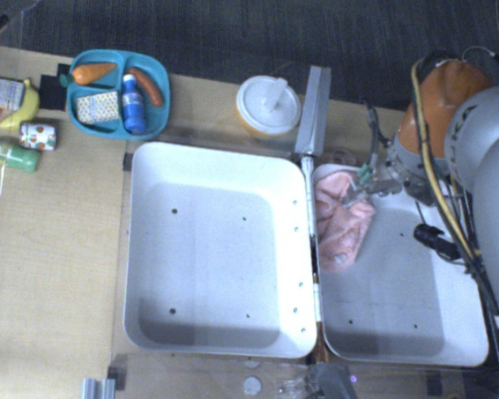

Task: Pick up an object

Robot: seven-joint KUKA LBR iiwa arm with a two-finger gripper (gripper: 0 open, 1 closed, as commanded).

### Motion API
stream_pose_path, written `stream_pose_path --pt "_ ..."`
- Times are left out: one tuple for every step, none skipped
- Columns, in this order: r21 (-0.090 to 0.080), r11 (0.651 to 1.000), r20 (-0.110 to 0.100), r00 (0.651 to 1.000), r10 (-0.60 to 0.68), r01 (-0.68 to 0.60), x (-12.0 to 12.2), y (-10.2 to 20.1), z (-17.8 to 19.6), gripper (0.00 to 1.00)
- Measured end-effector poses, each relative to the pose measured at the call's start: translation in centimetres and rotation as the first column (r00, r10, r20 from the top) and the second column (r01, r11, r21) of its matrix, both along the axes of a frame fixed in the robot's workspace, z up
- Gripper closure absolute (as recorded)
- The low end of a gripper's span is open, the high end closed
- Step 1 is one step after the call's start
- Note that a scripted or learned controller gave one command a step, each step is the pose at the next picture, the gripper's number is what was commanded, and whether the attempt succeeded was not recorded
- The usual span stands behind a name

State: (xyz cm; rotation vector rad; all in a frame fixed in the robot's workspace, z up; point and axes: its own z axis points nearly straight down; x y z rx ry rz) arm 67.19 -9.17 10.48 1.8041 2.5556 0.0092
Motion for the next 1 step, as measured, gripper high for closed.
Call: stream_pose_path --pt "0.001 0.957 -0.008 0.956 0.292 -0.292 -2.05 5.27 8.13 1.00"
